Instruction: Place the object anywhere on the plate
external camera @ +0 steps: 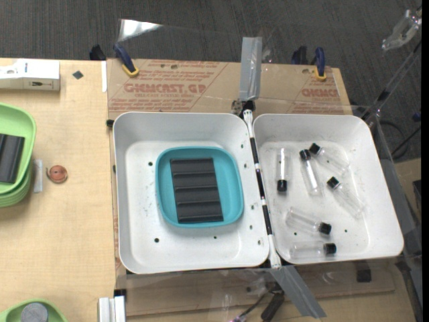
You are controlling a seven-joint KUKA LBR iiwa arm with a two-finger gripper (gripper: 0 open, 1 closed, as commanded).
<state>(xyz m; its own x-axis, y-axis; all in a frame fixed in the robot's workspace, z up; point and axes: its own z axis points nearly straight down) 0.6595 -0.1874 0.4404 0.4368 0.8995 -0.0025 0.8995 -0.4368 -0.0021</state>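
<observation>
- Two white bins side by side on the table; the left bin (134,200) holds a teal plate (231,180) with rounded corners, sitting about mid-bin.
- A black ribbed block (196,190) lies flat on the plate and covers most of its middle; the teal rim shows all round it.
- Task things: six clear vials with black caps, all in the right bin (375,180), to the right of the plate and apart from it. None is on the plate.
- Nearest vial (281,166) lies just right of the plate, past the seam between the bins, cap toward the near edge.
- Second vial (310,174) lies further right of the plate, cap at its far end.
- Third vial (320,151) is right of the plate and slightly farther back, close beside the second vial's cap.
- Fourth vial (342,190) is well right of the plate, slanted, cap at its upper left end.
- Fifth vial (307,221) lies right of the plate's near corner, cap at its right end.
- Sixth vial (314,249) is the one nearest the camera, lower right of the plate, hard against the bin's front wall.
- Gripper: apart or together, cannot tell, so the vials' position relative to it cannot be told either.
- Left of the plate, beyond the bin: a green tray (17,180) at the table edge and a small brown disc (57,174).
- Behind the plate: a printed cardboard sheet (167,86), held by blue-handled clamps (125,59).
</observation>
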